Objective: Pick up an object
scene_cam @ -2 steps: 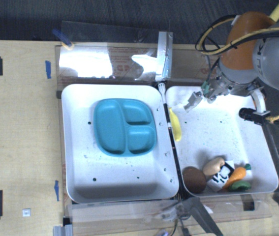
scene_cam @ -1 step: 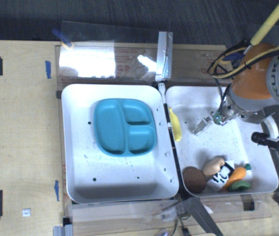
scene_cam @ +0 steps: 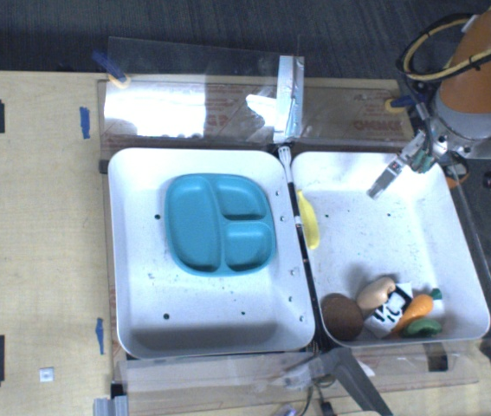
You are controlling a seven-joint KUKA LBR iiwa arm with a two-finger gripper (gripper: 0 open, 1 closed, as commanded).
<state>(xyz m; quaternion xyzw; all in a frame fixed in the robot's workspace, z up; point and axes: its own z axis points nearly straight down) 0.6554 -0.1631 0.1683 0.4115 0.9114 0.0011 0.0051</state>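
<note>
Currently our gripper hangs over the right bin, grip state unreadable, with the toy carrot well below it by the near wall — probably light and rigid, so we'd pinch mid-body.

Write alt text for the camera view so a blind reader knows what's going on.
A grey and orange robot arm's gripper hangs over the far part of the right bin, away from a cluster of small toys, including a carrot, at the bin's near edge. A yellow object lies by the divider, and the left bin holds a blue divided plate.
</note>
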